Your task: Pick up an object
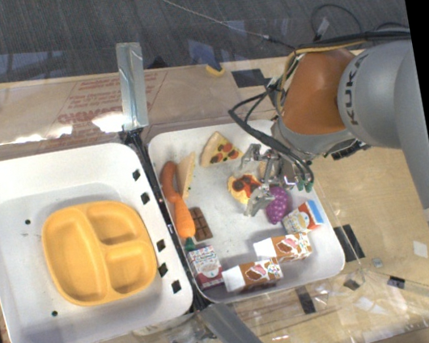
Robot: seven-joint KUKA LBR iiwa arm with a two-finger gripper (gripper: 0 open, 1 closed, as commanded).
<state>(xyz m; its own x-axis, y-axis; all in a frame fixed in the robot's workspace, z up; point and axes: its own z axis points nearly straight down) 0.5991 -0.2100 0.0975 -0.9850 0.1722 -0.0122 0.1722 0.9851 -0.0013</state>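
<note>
Gripper point(260, 187) low in right bin point(241, 273), above purple grapes point(277, 205); finger state unclear; yellow tray point(97, 250) in left bin point(5, 244).

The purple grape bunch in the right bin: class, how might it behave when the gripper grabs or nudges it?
The grape bunch looks knobbly and rounded, so it may slip or wobble. Beside the milk carton, it would likely bump it if pushed.

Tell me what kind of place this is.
Most likely a robotics lab bench set up for grasping trials. Two shallow white bins sit side by side; one holds a yellow divided tray, the other toy food such as a carrot and purple grapes. A grey and orange arm reaches in.
</note>
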